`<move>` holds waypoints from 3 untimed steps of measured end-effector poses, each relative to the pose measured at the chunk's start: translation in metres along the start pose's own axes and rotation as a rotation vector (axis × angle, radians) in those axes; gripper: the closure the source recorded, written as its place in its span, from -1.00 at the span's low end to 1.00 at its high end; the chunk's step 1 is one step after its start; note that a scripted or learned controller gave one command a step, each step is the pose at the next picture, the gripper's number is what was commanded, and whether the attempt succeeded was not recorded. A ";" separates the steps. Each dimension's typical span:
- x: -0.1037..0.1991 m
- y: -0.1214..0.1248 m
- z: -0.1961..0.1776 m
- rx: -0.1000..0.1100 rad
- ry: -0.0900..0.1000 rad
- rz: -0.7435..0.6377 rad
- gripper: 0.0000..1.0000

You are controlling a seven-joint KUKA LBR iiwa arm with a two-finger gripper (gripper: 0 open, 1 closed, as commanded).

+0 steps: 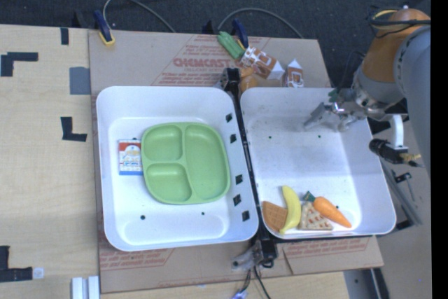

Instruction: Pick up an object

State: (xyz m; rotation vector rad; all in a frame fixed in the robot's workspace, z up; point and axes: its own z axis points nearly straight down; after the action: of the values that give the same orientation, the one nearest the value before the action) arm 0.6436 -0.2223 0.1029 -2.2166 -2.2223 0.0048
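In the right bin [364,171], several toy foods lie against the front wall: a yellow banana [290,206], an orange carrot [331,212], a brown bread slice [274,216] and a tan waffle piece [315,222]. My gripper [326,122] hangs over the back of the right bin, well behind those foods. Its fingers are spread open and nothing sits between them. The left bin [112,115] holds a green divided plate [187,162] and a small printed box [129,156] just left of the plate.
The grey arm with its orange band [388,56] comes in from the right edge. Small cartons [262,66] and a green clamp [231,44] lie behind the bins. A black divider [241,150] runs between the bins.
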 end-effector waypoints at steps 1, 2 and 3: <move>-0.001 0.025 -0.120 -0.008 -0.003 0.001 -1.00; 0.012 0.024 -0.008 0.001 0.000 0.002 -1.00; 0.000 -0.103 -0.014 -0.002 0.000 0.003 -1.00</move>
State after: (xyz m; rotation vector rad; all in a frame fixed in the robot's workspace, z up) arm 0.5402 -0.2225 0.1176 -2.2212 -2.2193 0.0032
